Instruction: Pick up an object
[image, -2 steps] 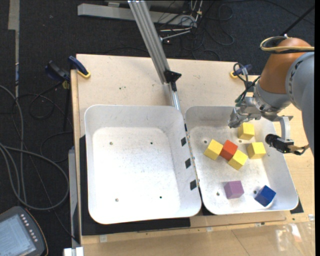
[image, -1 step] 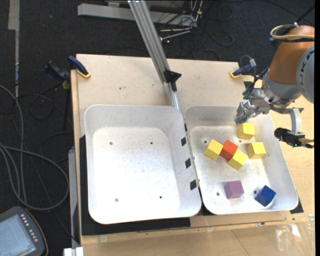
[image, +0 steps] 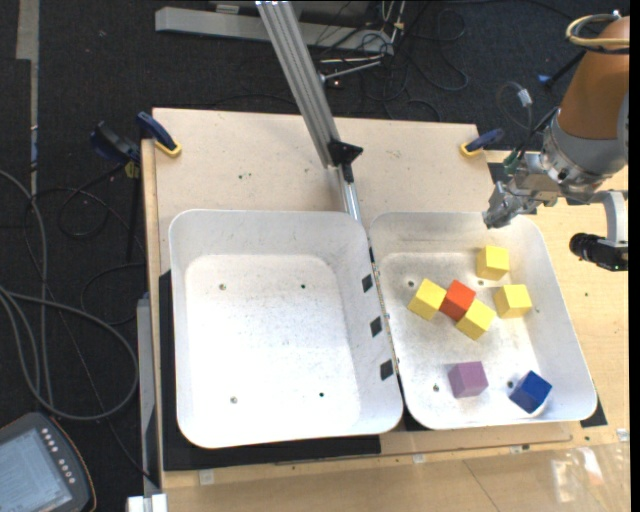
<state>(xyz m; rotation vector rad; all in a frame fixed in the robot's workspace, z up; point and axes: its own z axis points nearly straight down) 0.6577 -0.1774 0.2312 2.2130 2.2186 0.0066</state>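
The right bin (image: 560, 330) holds several blocks. A yellow block (image: 492, 262) lies nearest the far rim. In the middle, an orange-red block (image: 459, 298) sits between two yellow blocks (image: 428, 298) (image: 476, 319), with another yellow block (image: 513, 299) to the right. A purple block (image: 467, 379) and a blue block (image: 530, 391) rest near the front. My gripper (image: 497, 218) hangs over the bin's far rim, just above and behind the farthest yellow block, with nothing seen between its fingers.
The left bin (image: 200, 240) stands beside the right one. A metal pole (image: 305, 85) slants down to the gap between the bins. Clamps (image: 160, 135) (image: 480, 142) sit at the board's far corners. Cables cover the floor.
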